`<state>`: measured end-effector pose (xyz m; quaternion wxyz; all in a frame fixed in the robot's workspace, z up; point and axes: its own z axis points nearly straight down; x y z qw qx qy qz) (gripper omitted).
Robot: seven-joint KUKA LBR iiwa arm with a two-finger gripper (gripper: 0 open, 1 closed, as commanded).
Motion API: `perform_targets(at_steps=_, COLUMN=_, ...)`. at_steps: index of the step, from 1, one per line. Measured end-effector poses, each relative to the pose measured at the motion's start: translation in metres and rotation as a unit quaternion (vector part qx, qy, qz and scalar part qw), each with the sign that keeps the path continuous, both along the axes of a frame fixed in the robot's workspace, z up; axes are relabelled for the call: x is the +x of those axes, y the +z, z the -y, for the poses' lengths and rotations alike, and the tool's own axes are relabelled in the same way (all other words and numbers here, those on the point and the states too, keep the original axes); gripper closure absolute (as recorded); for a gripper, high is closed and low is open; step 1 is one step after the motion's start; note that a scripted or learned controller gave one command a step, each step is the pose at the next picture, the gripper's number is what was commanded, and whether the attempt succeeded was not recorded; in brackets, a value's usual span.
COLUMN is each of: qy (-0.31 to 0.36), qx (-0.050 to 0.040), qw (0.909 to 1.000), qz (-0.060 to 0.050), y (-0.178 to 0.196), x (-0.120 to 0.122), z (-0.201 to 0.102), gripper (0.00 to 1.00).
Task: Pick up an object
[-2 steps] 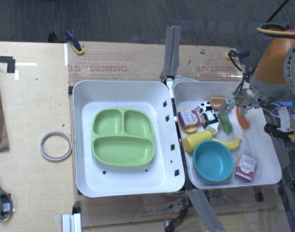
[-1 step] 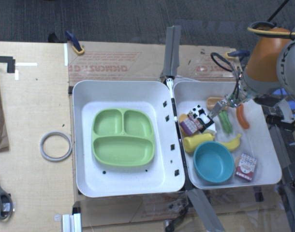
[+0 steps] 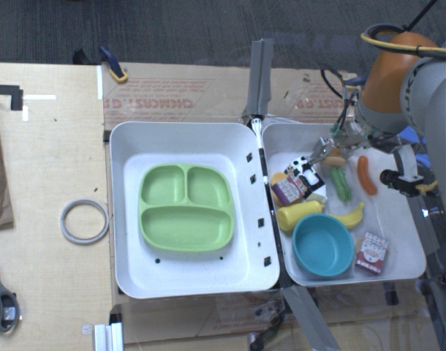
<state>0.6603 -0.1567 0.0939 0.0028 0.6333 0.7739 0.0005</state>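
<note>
The right bin (image 3: 406, 269) holds several small things. Among them are a black-and-white toy (image 3: 305, 172), a purple packet (image 3: 287, 189), a green pod (image 3: 341, 184), an orange sausage shape (image 3: 366, 175) and a small tan piece (image 3: 338, 160). Nearer the front lie a yellow block (image 3: 299, 214), a banana (image 3: 349, 216), a blue bowl (image 3: 322, 246) and a red-and-white packet (image 3: 371, 253). My gripper (image 3: 327, 149) hangs low over the bin's back part, just above the tan piece and to the upper right of the toy. Nothing shows in its grasp.
The left bin (image 3: 128, 262) holds a green divided plate (image 3: 186, 207). A grey ring (image 3: 85, 220) lies on the bench left of the bins. The arm's orange band (image 3: 395, 75) and grey body stand over the right bin's back right corner.
</note>
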Motion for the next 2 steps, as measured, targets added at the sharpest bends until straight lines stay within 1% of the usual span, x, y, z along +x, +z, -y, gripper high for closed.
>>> perform_targets(at_steps=1, qy=0.001, qx=-0.0030, qw=1.0000, qz=0.007, y=0.021, x=0.004, z=0.002, gripper=1.00)
perform_targets(at_steps=2, qy=0.035, qx=0.0008, qw=0.9994, qz=-0.003, y=0.123, x=-0.033, z=-0.036, gripper=1.00)
